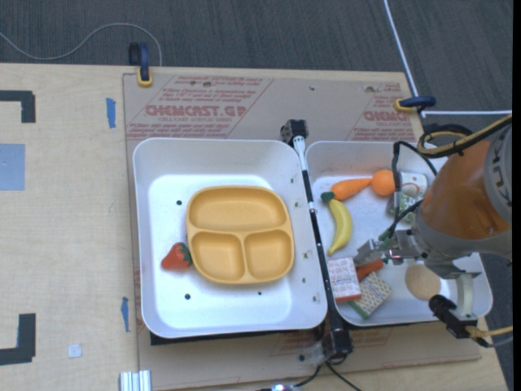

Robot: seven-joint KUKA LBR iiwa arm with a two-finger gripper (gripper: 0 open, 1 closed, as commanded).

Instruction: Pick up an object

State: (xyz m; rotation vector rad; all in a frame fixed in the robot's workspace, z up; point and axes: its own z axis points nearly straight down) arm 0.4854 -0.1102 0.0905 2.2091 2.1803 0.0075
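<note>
A pale wooden tabletop (pixel 65 243) carries two shallow white bins side by side, seen from above at a slant. The left bin (pixel 155 218) holds a yellow divided plate (pixel 241 233) near its middle, with bare white floor open along the far wall and the near edge. A red strawberry (pixel 175 257) touches the plate's left rim, close to the bin's left wall.

The right bin (pixel 326 155) is more crowded. A carrot (pixel 352 188) and an orange (pixel 383 182) lie together near the far wall. A banana (pixel 340 225) lies lengthwise just inside the divider between the bins. Nearer the front edge, a red-and-white carton (pixel 343 278) sits beside a patterned packet (pixel 372 296), and a tan round object (pixel 422 283) rests toward the right.

The grey arm with its orange band (pixel 456 202) reaches in from the right, covering much of the right bin's right side. Its pincer (pixel 376 255) sits low over the bin floor between the banana and the carton — I cannot tell whether it is wide or narrow, or whether anything is held. A small open patch of white floor lies between the banana and the arm.
</note>
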